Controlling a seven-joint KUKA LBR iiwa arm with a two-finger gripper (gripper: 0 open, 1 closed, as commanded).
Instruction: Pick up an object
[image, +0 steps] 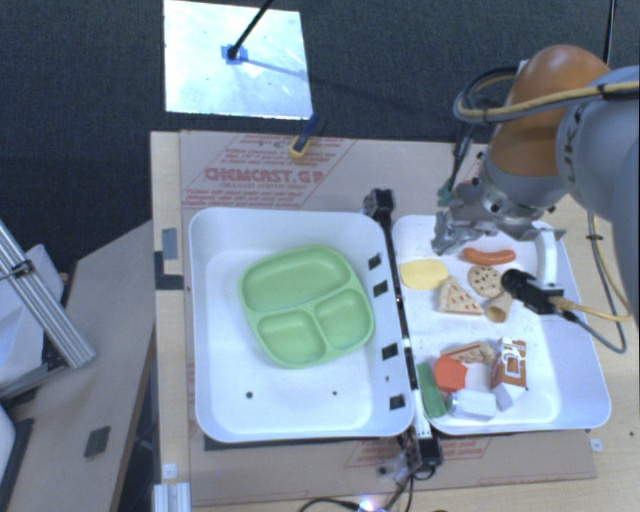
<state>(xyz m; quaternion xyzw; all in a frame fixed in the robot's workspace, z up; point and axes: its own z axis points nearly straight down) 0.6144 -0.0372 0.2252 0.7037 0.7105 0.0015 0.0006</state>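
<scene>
Gripper (452, 238) low over far end of right bin (585, 395), near its left wall; finger state: cannot tell, wrist body hides them; nothing seen held. Likely target: toy sausage (489, 256) just right of gripper, lying flat; yellow disc (424, 273) just below. Judgement: sausage small, light, rigid plastic, smooth and round, may roll or squirt out; take across short axis at midpoint. Disc thin, flat, hard to get under. Green tray (306, 305) in left bin (215, 400), well apart.

Claw (452, 236) low over right bin (575, 340), near yellow disc (424, 273) and sausage (488, 256); green tray (305, 305) in left bin (215, 330)
</scene>
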